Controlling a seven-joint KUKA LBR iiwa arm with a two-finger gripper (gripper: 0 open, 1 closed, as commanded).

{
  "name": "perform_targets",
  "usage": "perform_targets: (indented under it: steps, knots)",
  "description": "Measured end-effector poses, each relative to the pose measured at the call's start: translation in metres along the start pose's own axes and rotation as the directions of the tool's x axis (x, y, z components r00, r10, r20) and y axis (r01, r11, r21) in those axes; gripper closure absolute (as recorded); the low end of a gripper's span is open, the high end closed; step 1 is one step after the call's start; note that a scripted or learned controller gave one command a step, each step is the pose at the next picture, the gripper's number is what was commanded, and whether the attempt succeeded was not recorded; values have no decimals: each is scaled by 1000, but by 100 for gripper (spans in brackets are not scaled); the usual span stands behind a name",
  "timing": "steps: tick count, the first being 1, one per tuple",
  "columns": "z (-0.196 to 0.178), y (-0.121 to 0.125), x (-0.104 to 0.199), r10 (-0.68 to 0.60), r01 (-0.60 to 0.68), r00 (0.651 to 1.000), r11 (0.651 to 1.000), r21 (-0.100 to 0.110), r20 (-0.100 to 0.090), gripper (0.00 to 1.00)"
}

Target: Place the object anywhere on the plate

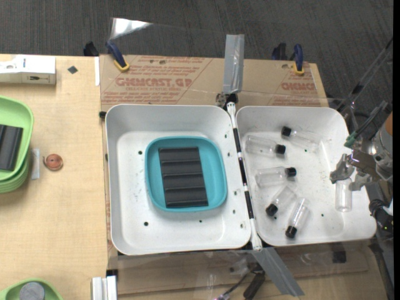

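Note:
A teal plate (pixel 186 171) with a black ridged insert (pixel 182 177) lies in the left bin (pixel 125 186). Several clear vials with black caps lie in the right bin (pixel 325 227), among them one (pixel 280 201) near the front and one (pixel 297 216) beside it. My gripper (pixel 344 181) hangs over the right bin's right side, far from the plate. It is shut on a clear vial (pixel 342 197) that stands upright below the fingers, lifted off the bin floor.
A ridge (pixel 240 167) divides the two bins. Cardboard (pixel 187 80) lies behind them, held by clamps. A green dish (pixel 12 145) and a small round brown piece (pixel 54 162) sit on the bench at the left.

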State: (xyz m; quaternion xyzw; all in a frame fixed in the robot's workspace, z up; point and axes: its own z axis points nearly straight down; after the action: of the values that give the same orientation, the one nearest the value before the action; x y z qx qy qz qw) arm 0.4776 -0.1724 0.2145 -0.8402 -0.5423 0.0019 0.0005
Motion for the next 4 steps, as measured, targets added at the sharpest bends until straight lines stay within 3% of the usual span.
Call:
perform_targets:
  steps: [4]
  knots:
    - [-30, 2, -1, -14, 13, 1000, 1000, 10, 10, 100]
